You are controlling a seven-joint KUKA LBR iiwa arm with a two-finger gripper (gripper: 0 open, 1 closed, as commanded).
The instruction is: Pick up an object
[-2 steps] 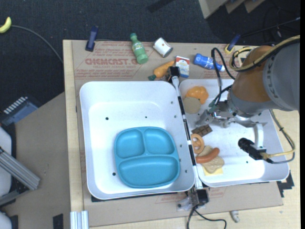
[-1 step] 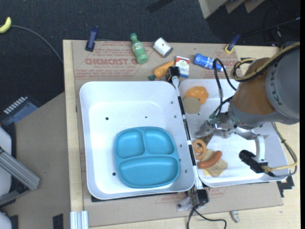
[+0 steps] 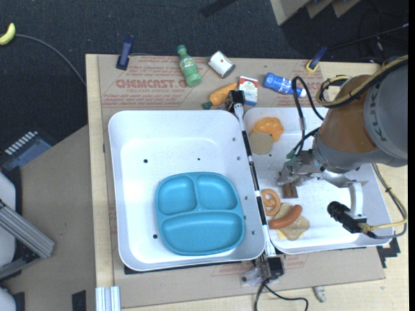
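- The end effector (image 3: 293,175) hangs low inside the right bin (image 3: 363,238), reaching in from the right on a grey arm with an orange band (image 3: 347,118) above the wrist. How far it is open cannot be told from this slanted overhead view.
- Just below the end effector, a small dark brown piece (image 3: 289,190) lies on the bin floor; whether they touch is unclear.
- Near the bin's front left corner sit a pretzel (image 3: 270,201), a hot dog (image 3: 286,216) and a pale flat piece (image 3: 296,230) tucked under the hot dog.
- Toward the back of the same bin, an orange object (image 3: 268,127) rests above a beige round item (image 3: 261,143).
- The left bin (image 3: 130,141) holds a blue divided plate (image 3: 199,212) near its front.
- On the counter (image 3: 97,173) behind the bins lie a green bottle (image 3: 189,66), a white can (image 3: 221,64), a carrot (image 3: 222,95), a small red and white carton (image 3: 248,89) and a blue can (image 3: 281,83).
- Blue clips (image 3: 124,52) hold the counter's back edge at the left and right.
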